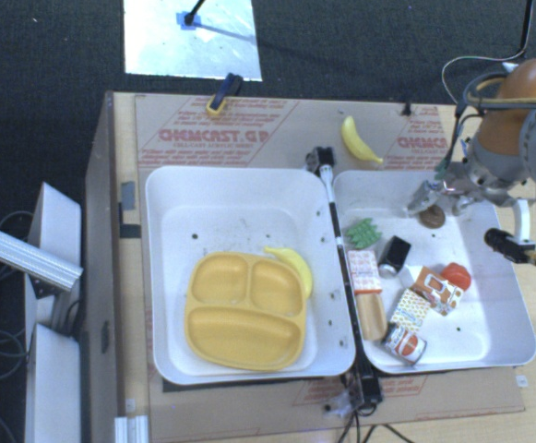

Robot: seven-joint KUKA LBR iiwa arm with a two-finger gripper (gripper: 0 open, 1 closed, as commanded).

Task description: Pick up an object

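- Bench, two white bins (249, 178); clutter fills the right one.
- Gripper (447, 195) hovers over a small brown object (432, 217); jaw state unclear.
- Looks light, rigid: pinch across its middle.

Arm (517, 118) cut off at right edge.

Two white bins (240, 187) are seen on a brown board (277, 123) printed with red lettering. A yellow tray (244, 312) and a yellow banana (292, 264) are shown in the left bin; a second yellow banana (360, 141) is seen on the board. In the right bin a green piece (363, 233), a black block (395, 253), a brown lump (432, 217), a red ball (456, 276), an orange-and-white carton (436, 291), a white dotted packet (410, 310) and a red-and-white can (403, 343) are shown. The arm (517, 118) is grey with an orange band.
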